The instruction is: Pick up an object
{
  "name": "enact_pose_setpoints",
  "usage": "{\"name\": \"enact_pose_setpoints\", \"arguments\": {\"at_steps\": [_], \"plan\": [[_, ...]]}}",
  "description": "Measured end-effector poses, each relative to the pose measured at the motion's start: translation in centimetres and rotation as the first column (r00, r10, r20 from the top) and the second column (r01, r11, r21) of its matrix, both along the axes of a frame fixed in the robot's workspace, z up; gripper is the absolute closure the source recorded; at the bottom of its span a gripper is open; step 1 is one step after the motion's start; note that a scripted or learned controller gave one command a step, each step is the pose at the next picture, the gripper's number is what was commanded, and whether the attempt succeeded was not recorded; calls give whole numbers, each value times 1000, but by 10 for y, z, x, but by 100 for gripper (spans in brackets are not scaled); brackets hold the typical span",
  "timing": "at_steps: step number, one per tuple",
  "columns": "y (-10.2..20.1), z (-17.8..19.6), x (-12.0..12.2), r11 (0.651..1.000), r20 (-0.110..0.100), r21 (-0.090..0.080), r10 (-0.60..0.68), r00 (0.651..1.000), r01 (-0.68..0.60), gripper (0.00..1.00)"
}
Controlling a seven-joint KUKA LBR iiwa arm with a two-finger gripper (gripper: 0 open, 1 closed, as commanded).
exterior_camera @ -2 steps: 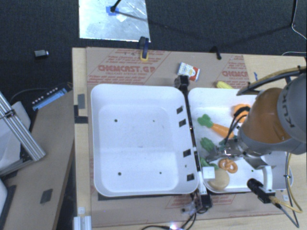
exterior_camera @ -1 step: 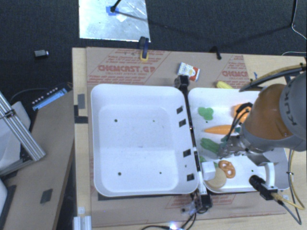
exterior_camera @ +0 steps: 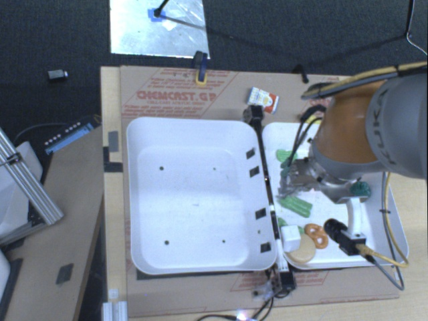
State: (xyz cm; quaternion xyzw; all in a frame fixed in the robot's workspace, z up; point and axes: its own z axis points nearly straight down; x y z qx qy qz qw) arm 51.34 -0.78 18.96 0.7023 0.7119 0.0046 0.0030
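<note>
Resting on a cardboard sheet (exterior_camera: 174, 92), two white bins (exterior_camera: 194, 192) over dark floor (exterior_camera: 53, 19).

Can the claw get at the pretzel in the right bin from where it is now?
Probably yes. The pretzel lies uncovered near the bin's front, close beside the claw; only a tan disc touches it.

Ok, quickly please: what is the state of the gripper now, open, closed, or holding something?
Gripper: cannot be told; it is low in the right bin, over the green objects.
</note>
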Motion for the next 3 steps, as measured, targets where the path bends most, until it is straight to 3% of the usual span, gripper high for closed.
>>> {"name": "enact_pose_setpoints", "arguments": {"at_steps": [1, 2, 3], "plan": [[118, 75, 15, 1000, -1, 4, 4, 1000, -4, 100], [225, 86, 46, 1000, -3, 1, -1, 1000, 1, 100], [219, 84, 45, 1000, -10, -2, -9, 1000, 9, 0]]}}
